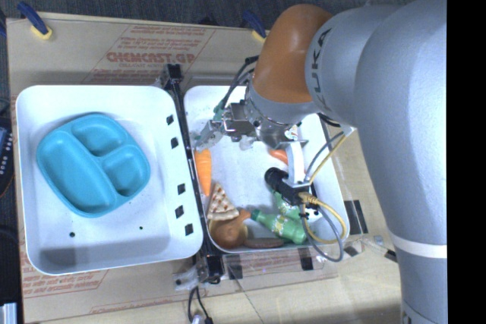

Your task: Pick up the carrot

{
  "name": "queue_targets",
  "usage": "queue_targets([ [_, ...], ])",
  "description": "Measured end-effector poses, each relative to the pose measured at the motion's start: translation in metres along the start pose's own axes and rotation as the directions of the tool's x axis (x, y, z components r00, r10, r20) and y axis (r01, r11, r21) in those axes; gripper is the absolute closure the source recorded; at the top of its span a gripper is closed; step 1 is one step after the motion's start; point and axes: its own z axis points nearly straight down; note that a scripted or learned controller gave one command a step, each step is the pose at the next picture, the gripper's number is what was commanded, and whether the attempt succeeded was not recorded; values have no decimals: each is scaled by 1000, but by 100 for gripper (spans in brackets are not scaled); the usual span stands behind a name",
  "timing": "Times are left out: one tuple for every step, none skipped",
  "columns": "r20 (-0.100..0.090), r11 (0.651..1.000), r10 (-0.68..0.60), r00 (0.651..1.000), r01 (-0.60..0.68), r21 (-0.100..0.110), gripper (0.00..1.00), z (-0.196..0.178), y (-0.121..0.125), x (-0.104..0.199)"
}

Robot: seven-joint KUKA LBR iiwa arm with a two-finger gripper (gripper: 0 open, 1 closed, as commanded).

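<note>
Plainly the pick is not yet made: the carrot (203, 172) lies loose in the right-hand bin (332, 197), stretched along that bin's left wall at about mid-frame, with nothing closed round it. As I judge it, the closing on the carrot and the lift are both left to do.

Starting at the bottom of the frame, the right bin's lower end is crowded. A brown rounded item (228, 228) sits in the lower left corner, a green bottle-shaped toy (282, 224) lies just right of it, and a waffle-patterned wedge (219, 200) rests just above the brown piece, touching or nearly touching the carrot's lower end. A black piece of hardware (276, 180) with yellowish cabling hangs above the green toy; it seems to belong to the arm. A small orange scrap (278, 155) shows right of the carrot, half hidden under the wrist, and I cannot tell what it is.

Higher up, the gripper (209, 131) hangs over the upper left part of the right bin, just above the carrot's top end. Whether it is parted or drawn together I cannot tell, as the wrist hides too much.

To the left of the frame, the left-hand bin (45, 254) holds a blue divided plate (93, 162) in its upper part.
</note>
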Motion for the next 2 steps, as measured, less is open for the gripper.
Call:
queue_targets([
  [-1, 933, 359, 933, -359, -7, 0, -1, 3, -48],
  [-2, 863, 506, 863, -506, -2, 0, 100, 17, -80],
])
